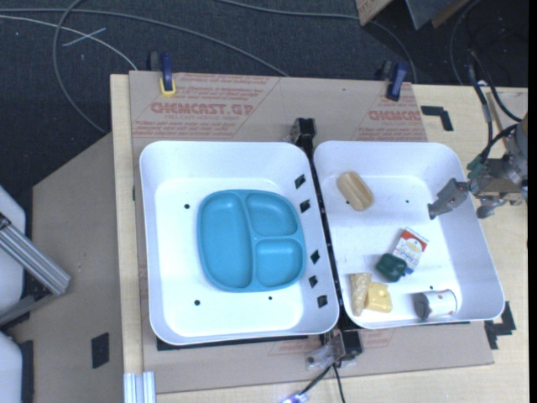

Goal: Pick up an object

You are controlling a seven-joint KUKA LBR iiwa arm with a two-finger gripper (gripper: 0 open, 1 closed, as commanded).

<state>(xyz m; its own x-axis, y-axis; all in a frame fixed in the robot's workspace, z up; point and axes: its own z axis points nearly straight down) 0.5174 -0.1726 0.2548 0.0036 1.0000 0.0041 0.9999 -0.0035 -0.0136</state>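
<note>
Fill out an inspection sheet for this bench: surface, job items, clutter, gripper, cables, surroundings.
Surface: bench bears the left bin and the right bin side by side.
Job's things: in the right bin, a bread roll, a small carton, a dark green piece, two yellow pieces and a white cylinder.
Clutter: blue divided plate in the left bin.
Gripper: gripper over the right bin's right side, holding nothing.
Cables: loops on the dark floor; one at the front edge.
Surroundings: two blue clamps on the far edge.
</note>
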